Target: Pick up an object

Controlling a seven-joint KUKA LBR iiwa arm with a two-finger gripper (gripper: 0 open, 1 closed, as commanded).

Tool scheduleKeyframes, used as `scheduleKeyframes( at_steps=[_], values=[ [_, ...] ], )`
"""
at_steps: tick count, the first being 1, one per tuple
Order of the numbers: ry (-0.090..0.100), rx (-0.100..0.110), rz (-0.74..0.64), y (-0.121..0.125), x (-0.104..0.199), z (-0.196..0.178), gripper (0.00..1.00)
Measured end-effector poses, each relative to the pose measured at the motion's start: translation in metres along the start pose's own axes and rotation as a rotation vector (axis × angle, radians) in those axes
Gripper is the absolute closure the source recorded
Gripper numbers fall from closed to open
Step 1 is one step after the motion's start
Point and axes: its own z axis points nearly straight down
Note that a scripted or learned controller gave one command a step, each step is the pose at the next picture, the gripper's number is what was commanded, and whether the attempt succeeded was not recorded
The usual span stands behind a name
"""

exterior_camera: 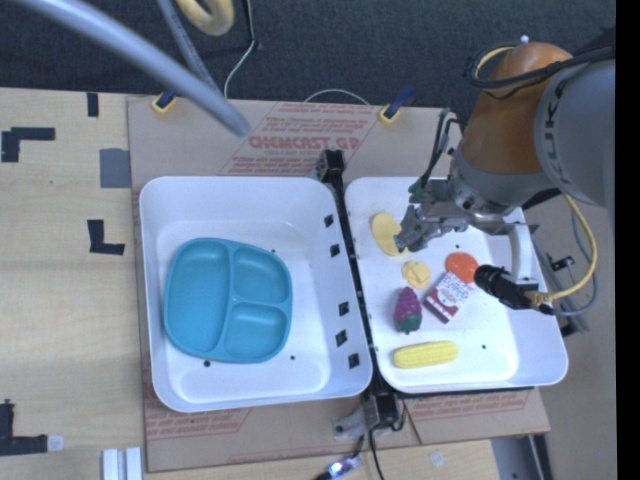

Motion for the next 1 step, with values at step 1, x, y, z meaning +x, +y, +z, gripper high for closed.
scheduleKeyframes(
  at_steps=[1],
  values=[
    [0.000, 0.000, 0.000, -0.0057, 0.0503, -0.0009, 1.00]
  ],
)
